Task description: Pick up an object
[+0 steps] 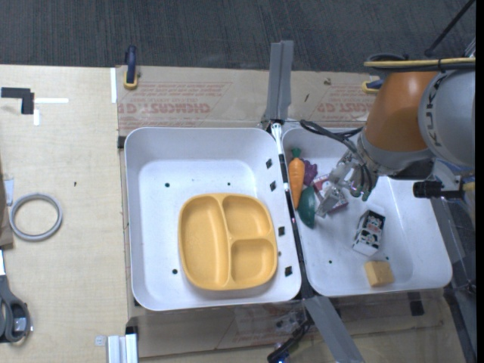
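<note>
— What's by the gripper (333, 200)?
— An orange carrot (296, 174) and a dark green piece (307, 207), along the right bin's (423, 277) left wall.
— Fingers?
— Spread apart, empty, just beside them. A yellow divided plate (227, 241) lies in the left bin (151, 225).

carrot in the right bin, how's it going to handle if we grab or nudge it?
The carrot looks rounded and tapered, so it may roll or slip from a pinch. It lies against the bin wall, leaving little finger room. It looks like a small toy, so probably light.
</note>
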Available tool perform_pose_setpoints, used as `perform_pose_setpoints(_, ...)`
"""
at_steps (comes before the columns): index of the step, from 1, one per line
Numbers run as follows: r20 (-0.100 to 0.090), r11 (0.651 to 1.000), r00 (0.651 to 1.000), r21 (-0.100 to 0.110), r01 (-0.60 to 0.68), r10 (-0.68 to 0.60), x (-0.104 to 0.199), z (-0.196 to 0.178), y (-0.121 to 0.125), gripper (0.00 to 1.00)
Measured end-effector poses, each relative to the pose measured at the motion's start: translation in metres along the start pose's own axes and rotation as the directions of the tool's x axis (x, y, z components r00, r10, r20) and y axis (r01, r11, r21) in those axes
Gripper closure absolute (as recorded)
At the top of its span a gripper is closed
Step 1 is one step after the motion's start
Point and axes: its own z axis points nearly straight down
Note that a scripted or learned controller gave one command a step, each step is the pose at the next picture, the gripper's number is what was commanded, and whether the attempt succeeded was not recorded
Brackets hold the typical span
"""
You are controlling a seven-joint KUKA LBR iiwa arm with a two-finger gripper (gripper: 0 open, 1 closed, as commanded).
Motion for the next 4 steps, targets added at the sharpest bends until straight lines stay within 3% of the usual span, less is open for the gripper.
perform_pose_setpoints(1, 0.011, 1.0, 1.0, -0.003, 0.002, -0.002, -0.003, -0.011, 0.001, 1.0)
perform_pose_setpoints(2, -0.01, 0.895, 0.895, 0.009, -0.446, 0.446, 0.05, -0.094, 0.065, 1.0)
perform_pose_setpoints(3, -0.009, 0.818, 0.818, 0.011, -0.575, 0.575, 0.052, -0.138, 0.103, 1.0)
perform_pose_setpoints(4, -0.006, 0.646, 0.646, 0.017, -0.763, 0.763, 0.068, -0.094, 0.134, 1.0)
